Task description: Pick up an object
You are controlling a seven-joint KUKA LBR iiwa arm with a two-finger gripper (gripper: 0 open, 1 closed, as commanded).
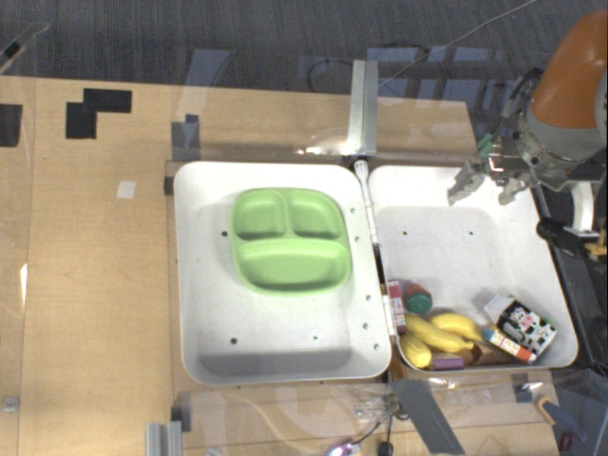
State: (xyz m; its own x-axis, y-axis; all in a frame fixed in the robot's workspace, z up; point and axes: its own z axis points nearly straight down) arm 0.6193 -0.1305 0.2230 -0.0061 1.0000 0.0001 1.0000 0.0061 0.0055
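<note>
The pickable objects lie heaped in the near corner of the right bin (475, 245): two yellow bananas (442, 335), one small red-and-green item (418, 302) just behind them, one black-and-white patterned box (525, 327) toward the right wall, and a few thin pieces beside it too small to identify. The gripper (485, 185) hangs over the far edge of that same bin, well apart from the heap, its two fingers spread and nothing between them. The left bin (204, 283) holds one green divided plate (289, 237) with three compartments, lying flat near its middle.
</note>
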